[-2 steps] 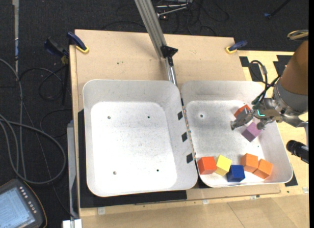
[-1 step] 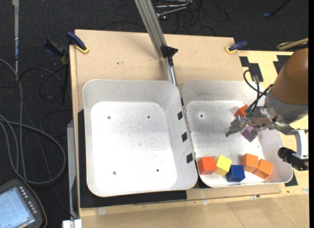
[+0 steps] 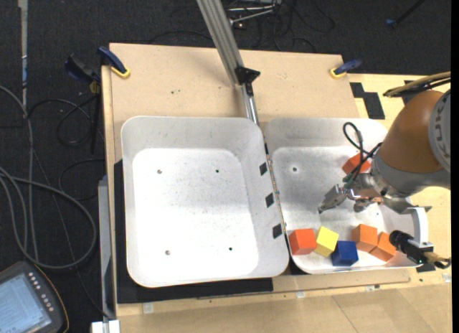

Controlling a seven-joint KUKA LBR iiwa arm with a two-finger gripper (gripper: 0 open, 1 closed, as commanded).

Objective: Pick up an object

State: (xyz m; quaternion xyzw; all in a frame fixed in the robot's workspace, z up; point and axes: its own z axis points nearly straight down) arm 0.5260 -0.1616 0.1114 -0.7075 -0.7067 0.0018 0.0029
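Pincer fingers (image 3: 336, 199) hang low inside the right bin (image 3: 305, 138), pointing toward the seam (image 3: 267, 174) where the two bins meet. Whether those fingers are parted or closed cannot be told from this slanted overhead view, since the metal tip is small and partly blurred, and no block can be seen between them.

Taking the right bin as the landmark, the arm (image 3: 416, 138) enters over its far right rim, with the orange band sitting above the bin's right half and the grey wrist below it. A black cable (image 3: 353, 136) loops up from the wrist over the bin's upper right floor.

Along the bin's near wall lie most of the blocks. An orange cube (image 3: 303, 240) sits nearest the seam, in the bin's near left corner. A yellow cube (image 3: 326, 241) touches or nearly touches it on the right, tilted. A blue cube (image 3: 345, 252) lies just beside the yellow one, closer to the near rim. Further right, two orange blocks (image 3: 374, 240) sit close together near the bin's near right corner. Another orange piece (image 3: 353, 163) shows just beside the wrist, toward the bin's right middle, partly hidden by the arm.

Left of the right bin, the left bin (image 3: 190, 127) sits edge to edge with it.
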